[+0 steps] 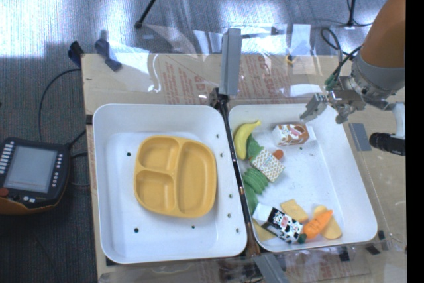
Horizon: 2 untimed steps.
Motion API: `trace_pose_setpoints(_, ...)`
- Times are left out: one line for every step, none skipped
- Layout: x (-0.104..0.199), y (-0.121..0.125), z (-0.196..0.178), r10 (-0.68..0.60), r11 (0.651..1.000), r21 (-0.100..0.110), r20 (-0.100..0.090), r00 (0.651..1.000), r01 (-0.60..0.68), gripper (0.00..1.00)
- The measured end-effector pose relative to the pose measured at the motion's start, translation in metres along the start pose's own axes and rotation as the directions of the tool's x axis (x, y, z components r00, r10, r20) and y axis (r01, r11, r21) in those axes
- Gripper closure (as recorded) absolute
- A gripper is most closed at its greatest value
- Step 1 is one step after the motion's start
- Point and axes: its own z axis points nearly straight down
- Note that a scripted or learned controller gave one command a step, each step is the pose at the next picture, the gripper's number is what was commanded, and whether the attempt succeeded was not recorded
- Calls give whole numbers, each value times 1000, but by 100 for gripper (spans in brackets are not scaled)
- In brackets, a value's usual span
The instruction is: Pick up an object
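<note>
Overhead, the camera view looks down at a slant on a brown counter (179,79) carrying two shallow white plastic bins side by side.

Sitting in the left white bin (112,136) is a yellow plastic divided plate (175,175) with three compartments, lying flat near the bin's middle.

By contrast, the right white bin (331,169) holds a scatter of toy food. A yellow plastic banana (244,136) lies near the bin's upper left corner, curving along the left wall. Just below it, a small green-and-white patterned carton (267,164) sits tilted, with a cluster of green toy vegetables (254,181) touching its lower left side. Near the upper wall lies a small white carton with a brown-and-orange picture (291,134). At the lower edge, a black-and-white cow-print milk carton (281,223) lies on its side, a pale yellow cheese-like wedge (293,210) just above it, and an orange toy carrot (318,223) beside them to the right.

From the right, the grey arm with an orange band (387,30) reaches in. Its two-finger gripper (328,106) hangs over the upper right corner of the right bin, above and to the right of the brown-and-orange carton, apart from it. The fingers stand spread, with nothing between them.

A grey handheld control pendant with a screen (30,172) rests on the floor left of the counter.
</note>
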Motion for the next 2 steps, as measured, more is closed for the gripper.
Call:
trace_pose_setpoints(38, -34, 104, -67, 998, 12, -3, 998, 67, 0)
trace_pose_setpoints(40, -89, 150, -300, 954, 4, -3, 954, 300, 0)
